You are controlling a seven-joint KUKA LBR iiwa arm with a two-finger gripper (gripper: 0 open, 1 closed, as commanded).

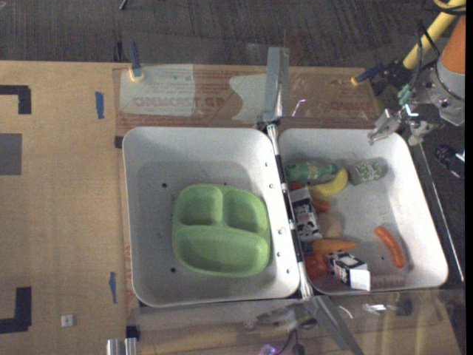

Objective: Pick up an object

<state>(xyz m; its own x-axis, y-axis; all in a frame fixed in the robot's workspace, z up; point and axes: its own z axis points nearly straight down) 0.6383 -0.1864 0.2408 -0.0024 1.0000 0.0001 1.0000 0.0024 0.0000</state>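
My gripper [401, 126] hangs over the far right corner of the right bin [432, 235], open, with nothing between its fingers. Below it in that bin lie a grey-green can [367, 171], a yellow banana [330, 183] and a green bottle [310, 171]. Along the bin's left wall rests a black-and-white carton [304, 214]. Nearer the front are an orange carrot [332, 245], a small white carton [350, 270] and an orange-red sausage [390, 246]. The can is the item closest to the gripper.
A green divided plate [220, 230] lies in the left bin [148, 161]. A metal rail [275, 87] runs up from the wall between the bins. Cables and a yellow hose [436, 24] hang at the upper right by the arm.
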